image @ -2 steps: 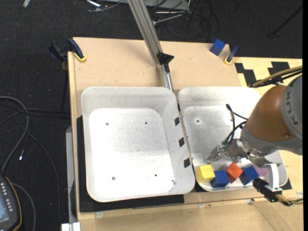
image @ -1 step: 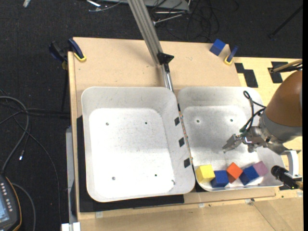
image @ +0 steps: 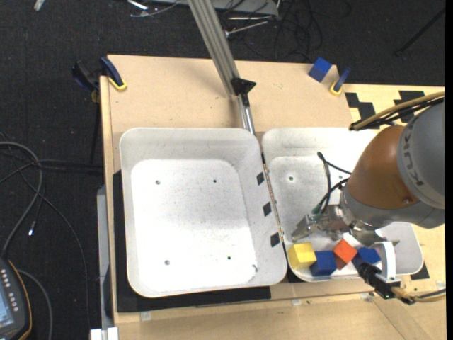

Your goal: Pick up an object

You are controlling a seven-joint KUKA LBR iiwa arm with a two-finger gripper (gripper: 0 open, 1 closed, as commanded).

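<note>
The wooden bench [image: 184, 94] fills the middle of the frame, with dark floor and loose cables around it. Two shallow white bins sit side by side on it: the left bin [image: 141, 147], in the centre-left of the frame, and the right bin [image: 283, 144], toward the lower right. A slanted metal pole [image: 212, 34] runs from the top centre down to the seam between the bins. A blue clamp [image: 322, 68] sits near the bench's upper right edge, and another clamp [image: 110, 73] at its upper left corner.

The arm [image: 396, 176], grey with its orange band, comes in from the right and covers much of the right bin. Its bulk hides the bin's far right part, and dark cables [image: 327, 172] hang in front of the wrist.

The objects cluster in the lower corner of the right bin: a yellow block [image: 303, 253], a blue block [image: 325, 263] just beside it, an orange block [image: 345, 251] next to that, and a second blue block [image: 368, 256] partly under the wrist.

The gripper [image: 316, 225] hangs low in the right bin, just above the yellow block and near the orange one. Its metal parts blur together against the white bin, so whether the jaws are apart or closed cannot be told, and no block is seen between them.
</note>
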